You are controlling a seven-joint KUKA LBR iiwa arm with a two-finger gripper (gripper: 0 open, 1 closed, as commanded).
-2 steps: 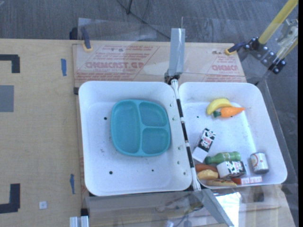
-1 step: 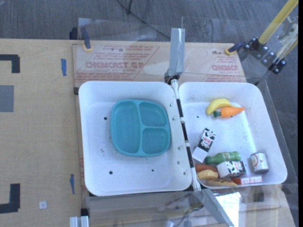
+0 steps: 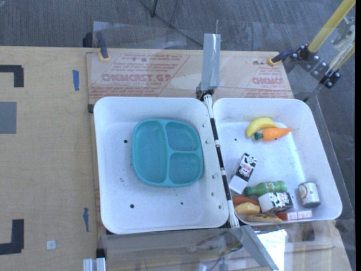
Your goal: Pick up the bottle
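The green bottle [image 3: 265, 188] is lying flat near the right bin's [image 3: 313, 117] front edge, long axis left–right; gripper state indeterminable.

Single fixed camera, mounted above the bench [image 3: 39, 151], looking down at a slant. Both white bins fall within frame: left bin [image 3: 110, 168] and right bin [image 3: 316, 145], side by side, mid-distance. Floor [image 3: 56, 10] visible along the top edge.

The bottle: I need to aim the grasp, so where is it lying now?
The bottle lies on its side in the right bin, near its front edge, just above a black-and-white carton and left of a can.
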